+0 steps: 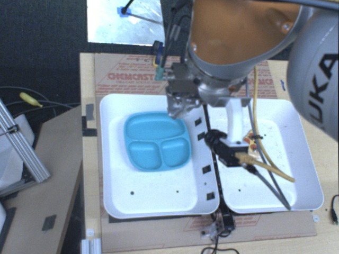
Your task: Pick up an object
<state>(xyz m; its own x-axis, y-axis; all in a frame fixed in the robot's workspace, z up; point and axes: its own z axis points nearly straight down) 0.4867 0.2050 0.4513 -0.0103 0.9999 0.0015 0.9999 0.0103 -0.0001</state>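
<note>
The gripper is hovering at the blue plate's far rim in the left bin; how its fingers stand, I cannot tell. Plate looks light, stiff, slick — pinching the rim seems best.

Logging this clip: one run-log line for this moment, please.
gripper: over blue tray's top-right edge | tray: left bin | grasp: unclear
</note>
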